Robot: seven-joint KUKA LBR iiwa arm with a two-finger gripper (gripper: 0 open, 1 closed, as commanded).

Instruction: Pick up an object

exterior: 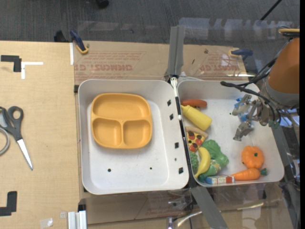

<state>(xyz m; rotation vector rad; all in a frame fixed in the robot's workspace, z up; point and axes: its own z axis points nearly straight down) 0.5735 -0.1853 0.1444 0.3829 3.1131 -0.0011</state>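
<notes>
My gripper (241,120) hangs over the right part of the right bin (224,92), its two fingers apart with only white bin floor showing between them. It holds nothing. Below it lie an orange pumpkin (252,156) and a carrot (248,174). To its left lie a yellow bottle (196,117), a red sausage (194,102), a pizza slice (194,138), a banana (204,160) and a green leafy toy (215,151). A small white box (218,179) sits at the bin's front edge.
The left bin (95,175) holds a yellow divided plate (122,120). Scissors (18,132) lie on the wooden bench at far left. The arm's orange band (286,70) stands at the right edge, with cables beside it.
</notes>
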